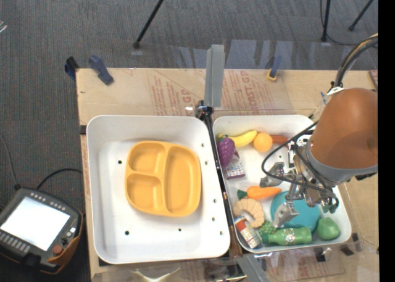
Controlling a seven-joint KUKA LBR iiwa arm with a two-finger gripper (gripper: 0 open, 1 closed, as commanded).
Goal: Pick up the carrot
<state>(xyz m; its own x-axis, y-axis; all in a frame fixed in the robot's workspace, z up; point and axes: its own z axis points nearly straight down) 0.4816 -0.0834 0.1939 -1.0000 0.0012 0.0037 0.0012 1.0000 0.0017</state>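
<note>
The carrot (pixel 264 192) lies in the right bin (pixel 290 118), just left of the tool (pixel 287 203), between a purple eggplant (pixel 226 150) above and a shrimp (pixel 249 208) below. Whether the tool is spread or pressed together, I cannot tell.

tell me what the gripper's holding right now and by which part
Nothing that can be seen. The gripper hangs over the teal bowl; the carrot lies apart in the bin, untouched.
</note>
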